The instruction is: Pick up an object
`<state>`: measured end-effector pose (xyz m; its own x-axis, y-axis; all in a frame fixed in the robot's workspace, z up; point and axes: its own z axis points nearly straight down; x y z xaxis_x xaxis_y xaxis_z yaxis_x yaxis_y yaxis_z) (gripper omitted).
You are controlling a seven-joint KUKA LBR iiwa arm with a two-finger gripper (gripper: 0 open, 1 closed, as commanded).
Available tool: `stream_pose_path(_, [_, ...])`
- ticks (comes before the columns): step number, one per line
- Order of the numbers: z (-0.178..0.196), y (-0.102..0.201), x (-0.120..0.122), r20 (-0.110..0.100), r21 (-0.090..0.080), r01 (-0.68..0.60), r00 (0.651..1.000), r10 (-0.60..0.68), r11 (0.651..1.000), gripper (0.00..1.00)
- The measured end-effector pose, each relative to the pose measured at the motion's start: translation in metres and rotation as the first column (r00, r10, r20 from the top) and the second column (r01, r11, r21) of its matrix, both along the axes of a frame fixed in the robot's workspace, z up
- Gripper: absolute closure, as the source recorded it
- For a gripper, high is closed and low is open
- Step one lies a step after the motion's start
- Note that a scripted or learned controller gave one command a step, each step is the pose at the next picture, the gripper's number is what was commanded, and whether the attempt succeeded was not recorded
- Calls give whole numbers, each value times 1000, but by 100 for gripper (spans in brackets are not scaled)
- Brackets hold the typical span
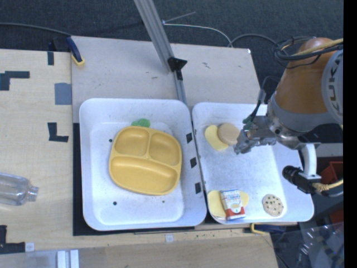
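In the right bin (254, 172) lie a yellow round piece (212, 138) with a tan bun-like piece (227, 133) against it near the upper left. A small red and white carton (232, 203) rests on a yellow disc (218, 201) at the bin's front. A brown cookie (273, 205) lies to the right of the carton. My gripper (244, 144) hangs over the right bin just to the right of the tan piece, close to its edge. The fingers point down and left, and nothing shows between them.
The left bin (92, 166) holds a yellow divided plate (146, 159) with a bit of green (141, 123) peeking out behind it. A metal pole (156, 27) slants across the bench behind the bins. A clear plastic bottle (15, 190) lies at the far left.
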<state>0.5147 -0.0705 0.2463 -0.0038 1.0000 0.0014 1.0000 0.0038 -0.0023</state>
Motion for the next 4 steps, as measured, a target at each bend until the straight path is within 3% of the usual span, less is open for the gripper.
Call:
stream_pose_path(1, [13,-46,9,3,-3,5,1000,-5,1000,100])
stream_pose_path(2, [44,69,-2,3,2,-6,1000,6,1000,100])
stream_pose_path(3, [52,66,-2,0,0,-2,1000,2,1000,100])
stream_pose_path(4, [-15,51,44,-4,-4,5,1000,-5,1000,100])
